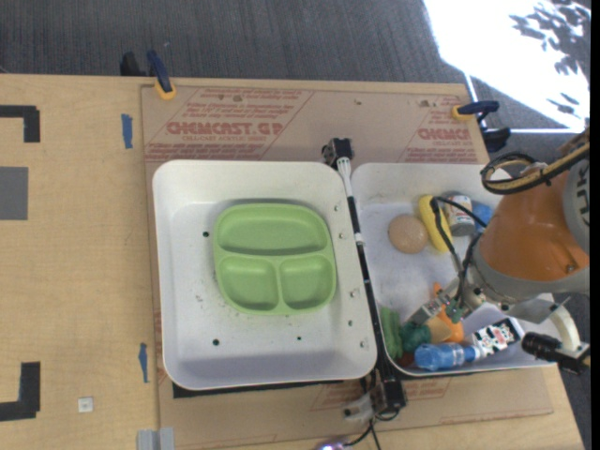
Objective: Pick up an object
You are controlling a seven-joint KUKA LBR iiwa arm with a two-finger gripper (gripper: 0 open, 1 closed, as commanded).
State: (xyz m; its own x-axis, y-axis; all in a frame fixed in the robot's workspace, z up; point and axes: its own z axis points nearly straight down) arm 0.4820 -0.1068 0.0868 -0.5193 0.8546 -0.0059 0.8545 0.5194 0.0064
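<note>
Hanging over the right-hand shallow white plastic bin (375,195), the grey arm with the orange band (530,237) is observed with its tool (454,300) lowered into the near corner of that bin. Whether the tool is spread or closed, and whether anything is gripped, cannot be told; the tip is small and partly masked by the wrist.

The candidate objects are found clustered in the right bin. A small orange plastic piece (441,324) lies just beside the tool tip, with a green plastic toy (405,336) to its left and a blue plastic bottle-like item (441,355) near the front wall. A black-and-white patterned block (494,336) rests to the right of these. Farther back, a round tan ball-like object (407,233) and a curved yellow plastic banana (433,221) are seen close together.

The left-hand white bin (178,279) is noted to contain a green three-compartment plastic plate (275,256).

The orange piece is judged the likely target. It is expected to be light, rigid and somewhat slick, and not fragile. A hold across its narrowest width is advised, since neighbours are packed tightly and may be nudged or pinched along with it. The tan ball is judged liable to roll if approached off centre.
</note>
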